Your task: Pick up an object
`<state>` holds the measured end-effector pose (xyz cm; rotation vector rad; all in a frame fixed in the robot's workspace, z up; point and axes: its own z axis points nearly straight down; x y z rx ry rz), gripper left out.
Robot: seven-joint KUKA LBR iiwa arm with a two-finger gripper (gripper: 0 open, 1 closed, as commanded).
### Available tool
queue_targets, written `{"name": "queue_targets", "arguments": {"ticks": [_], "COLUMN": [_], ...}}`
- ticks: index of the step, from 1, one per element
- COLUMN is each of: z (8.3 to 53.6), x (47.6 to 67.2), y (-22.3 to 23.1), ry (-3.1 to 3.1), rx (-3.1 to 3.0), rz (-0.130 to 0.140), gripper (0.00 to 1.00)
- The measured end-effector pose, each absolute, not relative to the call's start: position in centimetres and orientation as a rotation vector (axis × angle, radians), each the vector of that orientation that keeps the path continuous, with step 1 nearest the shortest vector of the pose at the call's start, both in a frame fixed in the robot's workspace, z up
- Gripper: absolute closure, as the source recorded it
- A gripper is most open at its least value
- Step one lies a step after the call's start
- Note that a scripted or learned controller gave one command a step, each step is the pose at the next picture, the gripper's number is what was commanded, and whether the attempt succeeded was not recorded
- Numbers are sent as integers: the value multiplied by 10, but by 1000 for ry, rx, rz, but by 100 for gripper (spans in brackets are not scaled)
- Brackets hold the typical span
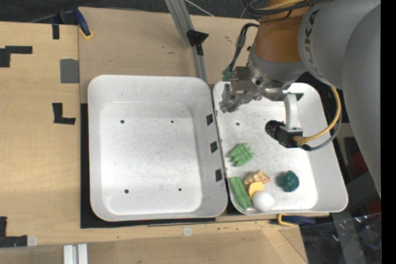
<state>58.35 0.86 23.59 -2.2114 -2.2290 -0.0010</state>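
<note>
My gripper (229, 100) hangs over the far left corner of the right bin (309, 133), below the orange band of the arm. Several small objects lie toward the bin's near side. A light green ridged piece (240, 154) rests below the gripper, well apart from it. Nearer the front edge lie a long green piece (239, 192), a tan object (255, 180) and a white ball (263, 201), bunched together. A dark teal lump (288, 181) sits to their right.
The left bin (151, 145) stands beside the right one, their rims meeting in the middle. A grey metal pole (179, 6) slants down to the bins' far junction. A black cable fitting (278, 131) hangs off the arm over the right bin.
</note>
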Motion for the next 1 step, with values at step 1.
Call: {"name": "queue_targets", "arguments": {"ticks": [1], "z": [221], "x": [596], "y": [60], "ry": [-2227], "rx": [-2213], "rz": [2], "gripper": [100]}}
